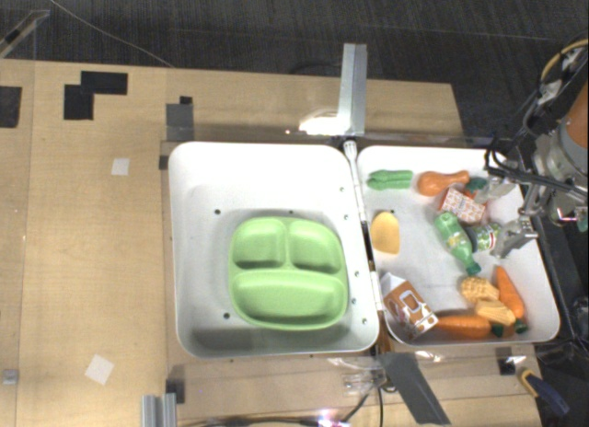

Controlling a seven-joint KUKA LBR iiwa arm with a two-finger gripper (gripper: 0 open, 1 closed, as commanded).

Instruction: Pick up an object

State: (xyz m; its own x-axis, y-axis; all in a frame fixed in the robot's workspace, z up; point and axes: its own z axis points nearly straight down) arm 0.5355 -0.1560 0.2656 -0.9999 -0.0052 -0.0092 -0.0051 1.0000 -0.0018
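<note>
Hovering hand (504,237) over right bin (419,319); fingers hard to make out.

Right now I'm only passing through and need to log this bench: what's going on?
A robot arm reaches in from the right over the right bin, which holds a jumble of toy food. Its gripper sits low by a green bottle, near the carrots and a small red-and-white carton. Nothing is visibly lifted yet. The left bin holds a green divided tray, untouched.
</note>
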